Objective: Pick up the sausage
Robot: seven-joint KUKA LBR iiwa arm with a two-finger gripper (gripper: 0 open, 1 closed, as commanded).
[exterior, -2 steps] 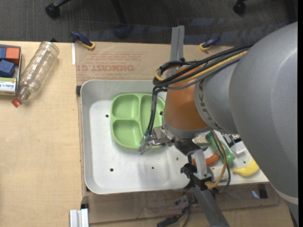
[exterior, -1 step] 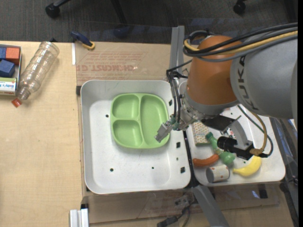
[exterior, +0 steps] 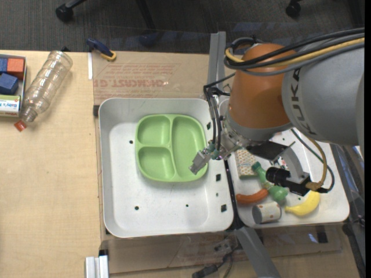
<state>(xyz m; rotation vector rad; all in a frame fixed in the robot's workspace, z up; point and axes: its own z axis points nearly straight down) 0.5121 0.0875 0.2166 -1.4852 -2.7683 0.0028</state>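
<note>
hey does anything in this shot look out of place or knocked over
The clear plastic bottle lies on its side on the bench, outside both bins. The end effector sits over the green divided plate in the left bin, while the sausage lies in the right bin.

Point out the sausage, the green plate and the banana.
sausage [exterior: 253, 197], camera view, middle of its length.
green plate [exterior: 152, 133], camera view, upper left compartment's floor.
banana [exterior: 307, 204], camera view, middle of its curve.
</note>
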